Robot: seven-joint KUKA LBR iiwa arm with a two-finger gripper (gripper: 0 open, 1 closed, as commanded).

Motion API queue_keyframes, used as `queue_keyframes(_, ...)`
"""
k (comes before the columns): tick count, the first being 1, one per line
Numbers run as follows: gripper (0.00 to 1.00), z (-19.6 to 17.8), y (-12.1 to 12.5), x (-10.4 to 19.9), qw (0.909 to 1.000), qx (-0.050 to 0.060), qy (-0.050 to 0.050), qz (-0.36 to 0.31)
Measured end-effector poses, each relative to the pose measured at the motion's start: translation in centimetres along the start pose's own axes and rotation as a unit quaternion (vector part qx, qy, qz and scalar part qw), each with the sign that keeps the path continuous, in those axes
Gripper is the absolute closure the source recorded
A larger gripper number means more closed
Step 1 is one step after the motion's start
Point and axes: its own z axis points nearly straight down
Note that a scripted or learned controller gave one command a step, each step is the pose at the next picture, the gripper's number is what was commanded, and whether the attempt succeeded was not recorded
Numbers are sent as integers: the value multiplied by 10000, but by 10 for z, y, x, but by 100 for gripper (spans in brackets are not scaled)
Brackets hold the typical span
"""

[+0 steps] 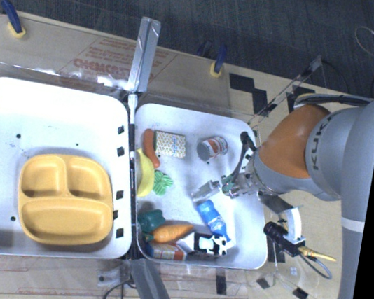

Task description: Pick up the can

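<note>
Can lies untouched on its side, upper part of right bin. My hand hovers just below it (grip state: cannot tell). Pick not begun.

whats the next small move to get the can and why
Probably shift the gripper up toward the far wall, over the small silver metal can. The can lies on its side in the right white bin, apart from the gripper, which sits nearer the blue plastic bottle.

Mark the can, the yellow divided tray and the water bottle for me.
can [212, 147], camera view, on its top end.
yellow divided tray [65, 199], camera view, on its middle ridge.
water bottle [212, 217], camera view, on its blue body.
</note>
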Motion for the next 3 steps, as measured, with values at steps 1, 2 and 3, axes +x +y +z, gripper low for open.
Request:
queue_keyframes(1, 0, -41, 58, -18, 9975, -6, -8, 706)
queue_keyframes(2, 0, -1, 110, -20, 9894, -4, -5, 1455)
queue_keyframes(3, 100, -11, 112, -18, 9899, -1, -4, 1416)
